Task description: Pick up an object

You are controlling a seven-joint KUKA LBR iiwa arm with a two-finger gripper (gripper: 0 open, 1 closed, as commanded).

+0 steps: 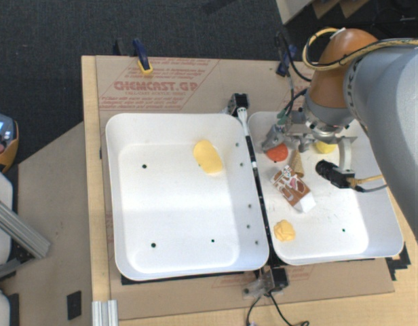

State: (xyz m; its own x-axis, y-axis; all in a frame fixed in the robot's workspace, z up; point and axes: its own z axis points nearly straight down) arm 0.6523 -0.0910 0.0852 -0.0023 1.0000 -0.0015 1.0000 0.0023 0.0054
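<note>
I see the gripper (290, 143), grip state unclear, low in right bin's (372, 246) far-left corner, small red-orange lump (277, 153) just beside, near-left.

Cardboard-topped bench (161, 80) under two white bins (127, 250)

A brown cardboard sheet (161, 80) printed with red lettering lies under two shallow white bins, the left bin (121, 202) and the right bin (378, 229), set side by side and touching along their inner rims; a blue and yellow clamp (142, 58) grips the sheet's far edge; dark carpet (73, 19) surrounds the bench; a cable (263, 308) trails off the near edge.
</note>
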